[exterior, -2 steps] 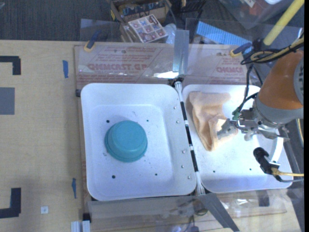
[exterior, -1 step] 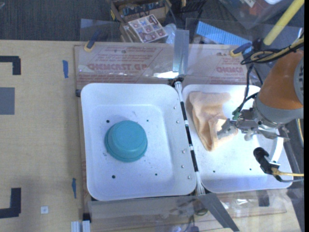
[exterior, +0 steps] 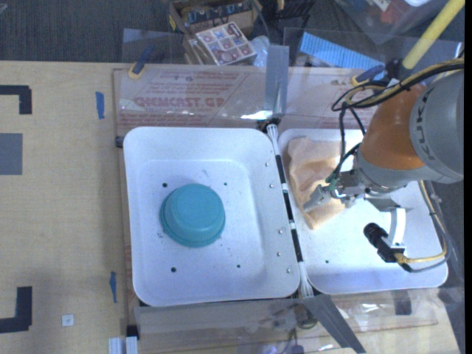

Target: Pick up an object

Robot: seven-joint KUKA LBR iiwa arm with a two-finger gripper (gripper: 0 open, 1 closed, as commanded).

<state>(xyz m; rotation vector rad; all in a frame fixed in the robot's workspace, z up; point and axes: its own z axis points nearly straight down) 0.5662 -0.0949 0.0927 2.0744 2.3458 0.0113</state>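
From above, a teal bowl (exterior: pixel 193 214) lies upside down in the left bin (exterior: pixel 140 153). In the right bin (exterior: pixel 424 275), the arm's jaws (exterior: pixel 324 195) sit against a tan cloth (exterior: pixel 310 169) by the dividing wall; their opening cannot be told.

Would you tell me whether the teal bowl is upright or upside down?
Upside down: the teal bowl shows its flat base on top, rim down on the left bin floor.
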